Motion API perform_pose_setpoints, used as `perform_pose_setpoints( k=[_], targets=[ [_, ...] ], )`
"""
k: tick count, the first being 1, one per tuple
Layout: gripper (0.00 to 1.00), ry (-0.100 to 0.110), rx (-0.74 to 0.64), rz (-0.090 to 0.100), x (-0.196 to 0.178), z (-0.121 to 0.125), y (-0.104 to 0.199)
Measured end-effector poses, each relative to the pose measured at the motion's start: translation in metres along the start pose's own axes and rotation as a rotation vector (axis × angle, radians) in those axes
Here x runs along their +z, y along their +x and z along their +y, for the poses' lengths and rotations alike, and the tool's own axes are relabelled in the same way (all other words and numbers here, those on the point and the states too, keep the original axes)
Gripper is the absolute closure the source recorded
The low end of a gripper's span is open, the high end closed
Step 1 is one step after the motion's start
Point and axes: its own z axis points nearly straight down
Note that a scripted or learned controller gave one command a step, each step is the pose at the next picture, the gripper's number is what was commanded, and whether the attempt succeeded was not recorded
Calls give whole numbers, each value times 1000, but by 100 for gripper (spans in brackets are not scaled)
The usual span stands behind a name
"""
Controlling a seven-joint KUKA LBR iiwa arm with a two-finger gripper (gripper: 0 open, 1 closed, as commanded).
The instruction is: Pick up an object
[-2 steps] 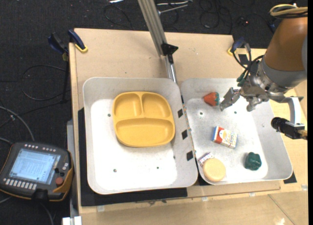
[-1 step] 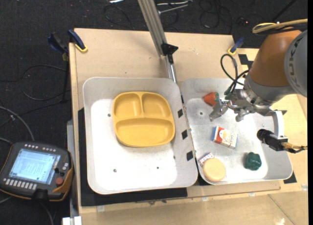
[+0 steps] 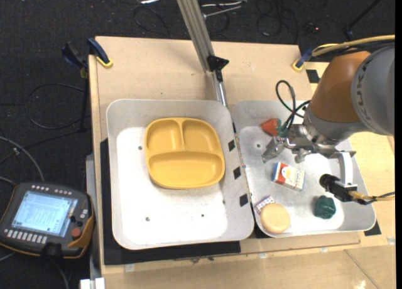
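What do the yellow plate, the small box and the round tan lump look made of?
Yellow plate: likely hard plastic, smooth with a soft sheen, moulded into three compartments. Small box: probably printed cardboard, with flat faces and sharp edges. Round tan lump: unclear, perhaps foam or plastic; its surface looks smooth and dull.

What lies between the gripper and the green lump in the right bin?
A small red-and-white carton lies flat between the gripper and the green lump, as the camera view shows.

left bin (image 3: 122, 218) margins free, plate (image 3: 185, 153) mid-bin (obstacle)
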Motion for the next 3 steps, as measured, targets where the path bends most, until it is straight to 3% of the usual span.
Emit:
perform_pose_setpoints(
  k=[1, 3],
  targets=[
    [100, -5, 0, -1, -13, 1, 0],
    [100, -12, -1, -2, -115, 2, -5]
  ],
)
